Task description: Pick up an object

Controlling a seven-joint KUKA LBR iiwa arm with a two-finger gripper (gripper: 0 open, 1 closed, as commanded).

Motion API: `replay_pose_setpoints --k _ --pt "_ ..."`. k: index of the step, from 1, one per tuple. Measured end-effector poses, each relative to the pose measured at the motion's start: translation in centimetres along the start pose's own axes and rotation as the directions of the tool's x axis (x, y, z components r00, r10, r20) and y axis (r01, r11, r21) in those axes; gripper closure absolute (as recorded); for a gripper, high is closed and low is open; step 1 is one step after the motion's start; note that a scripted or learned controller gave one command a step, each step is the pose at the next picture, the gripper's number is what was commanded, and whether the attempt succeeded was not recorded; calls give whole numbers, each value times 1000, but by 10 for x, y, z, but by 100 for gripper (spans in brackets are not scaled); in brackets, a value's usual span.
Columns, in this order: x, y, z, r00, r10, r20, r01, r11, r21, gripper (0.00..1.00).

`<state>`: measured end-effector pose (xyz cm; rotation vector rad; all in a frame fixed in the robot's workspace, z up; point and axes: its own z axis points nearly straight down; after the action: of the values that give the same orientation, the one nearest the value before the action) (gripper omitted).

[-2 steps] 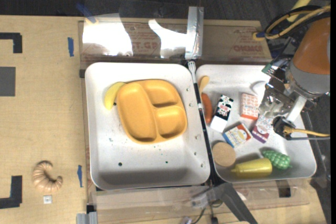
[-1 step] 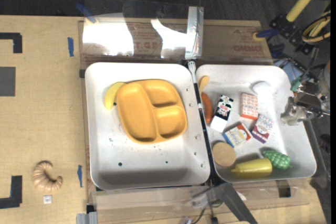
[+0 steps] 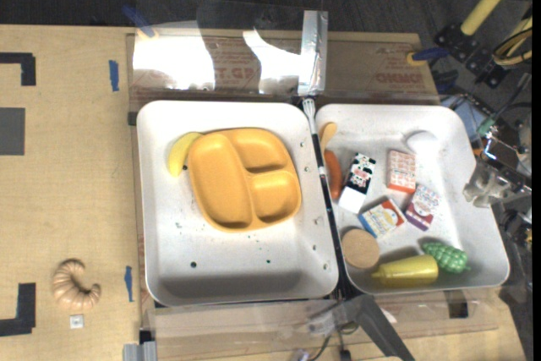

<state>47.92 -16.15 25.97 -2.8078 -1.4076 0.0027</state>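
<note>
Camera view: the gripper (image 3: 488,182) sits at the right edge of the right bin (image 3: 461,127), and I cannot tell if it is spread or pressed together. In this bin, a yellow bottle (image 3: 408,269) lies by the front edge, touching a green toy (image 3: 445,256). A black-and-white carton (image 3: 361,173) is near the middle. The left bin (image 3: 161,220) has an orange tray (image 3: 245,177) with a banana (image 3: 179,152) at its left side.

A yellow plastic divided tray (image 3: 243,177) lay in the left white bin (image 3: 161,266); small toy groceries (image 3: 385,218) crowded the right white bin (image 3: 494,262), beside it.
</note>
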Motion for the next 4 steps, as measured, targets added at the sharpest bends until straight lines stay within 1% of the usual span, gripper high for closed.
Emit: replay_pose_setpoints --k 1,2,3,4 --pt "6 -5 55 885 466 3 -466 885 6 100" --pt "23 7 11 1000 -3 -1 3 1000 -3 100" --pt "24 -17 -26 953 -303 0 303 953 -4 100" --pt "44 -34 67 989 150 2 -150 989 6 100"
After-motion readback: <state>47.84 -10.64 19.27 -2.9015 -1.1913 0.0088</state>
